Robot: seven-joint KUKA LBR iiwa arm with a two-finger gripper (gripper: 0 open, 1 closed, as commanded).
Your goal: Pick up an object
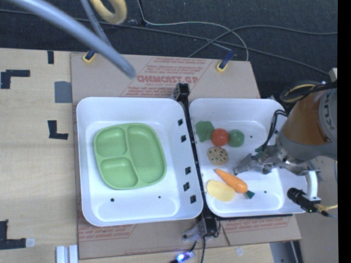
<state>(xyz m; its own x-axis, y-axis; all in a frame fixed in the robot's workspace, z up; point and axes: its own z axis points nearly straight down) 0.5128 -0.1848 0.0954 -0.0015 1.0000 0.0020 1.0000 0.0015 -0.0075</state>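
Observation:
In the right bin lie a red tomato, a dark green leafy piece, a green round piece, a speckled cookie, an orange carrot and a pale yellow piece. My gripper reaches in from the right, low in the bin, its tips just right of the cookie and just above the carrot's thick end. The fingers stand slightly apart with nothing between them.
The left bin holds a green divided plate. A black divider runs between the two bins. The arm's orange band and grey wrist sit over the right bin's right wall. Cables cross the dark floor behind.

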